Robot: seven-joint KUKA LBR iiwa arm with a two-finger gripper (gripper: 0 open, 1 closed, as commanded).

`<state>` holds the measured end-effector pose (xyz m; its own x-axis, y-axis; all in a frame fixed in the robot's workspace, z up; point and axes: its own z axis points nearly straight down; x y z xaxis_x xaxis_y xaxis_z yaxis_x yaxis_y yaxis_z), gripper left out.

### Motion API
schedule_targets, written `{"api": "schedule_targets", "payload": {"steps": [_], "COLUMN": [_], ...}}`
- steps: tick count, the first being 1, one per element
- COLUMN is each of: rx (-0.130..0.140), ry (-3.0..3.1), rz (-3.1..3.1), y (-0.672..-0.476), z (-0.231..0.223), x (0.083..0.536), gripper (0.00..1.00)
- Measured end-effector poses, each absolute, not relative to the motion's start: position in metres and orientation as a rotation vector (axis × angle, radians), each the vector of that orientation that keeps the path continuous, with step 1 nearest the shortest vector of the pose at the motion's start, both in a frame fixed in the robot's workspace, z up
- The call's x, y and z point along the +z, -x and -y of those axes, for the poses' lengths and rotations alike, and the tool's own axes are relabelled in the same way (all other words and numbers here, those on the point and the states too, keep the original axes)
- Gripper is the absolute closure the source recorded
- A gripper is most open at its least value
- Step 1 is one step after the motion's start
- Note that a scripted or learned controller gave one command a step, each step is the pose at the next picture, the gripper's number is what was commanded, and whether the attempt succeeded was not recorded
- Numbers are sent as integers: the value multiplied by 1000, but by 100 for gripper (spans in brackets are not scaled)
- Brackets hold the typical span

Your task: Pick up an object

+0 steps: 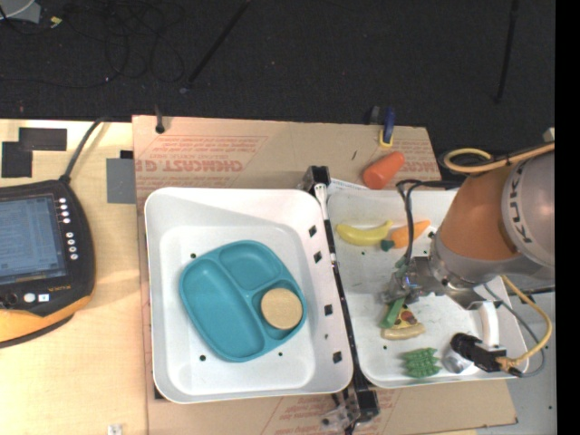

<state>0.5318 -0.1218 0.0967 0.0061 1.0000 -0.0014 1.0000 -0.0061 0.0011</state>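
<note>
In the right bin [362, 356], my gripper [399, 288] hangs low near the middle, just above a small green piece [394, 314] and a pizza-slice toy [404, 327]. A yellow banana [362, 233] and an orange carrot [413, 233] lie at the bin's far side, behind the gripper. A knobbly green toy [420, 362] rests near the front wall. The gripper's tip is dark and partly hidden by the wrist, and nothing can be made out in its grasp.
The left bin [172, 243] bears a teal divided plate [227, 306] with a round tan disc [282, 308] in its right compartment. An orange toy [384, 170] lies on the cardboard behind the right bin. A tablet [36, 247] sits at far left.
</note>
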Motion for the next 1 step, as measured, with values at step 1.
{"api": "schedule_targets", "payload": {"steps": [1], "rx": [6], "ry": [-2215], "rz": [-2232], "y": [-528], "z": [37], "x": [190], "gripper": [100]}}
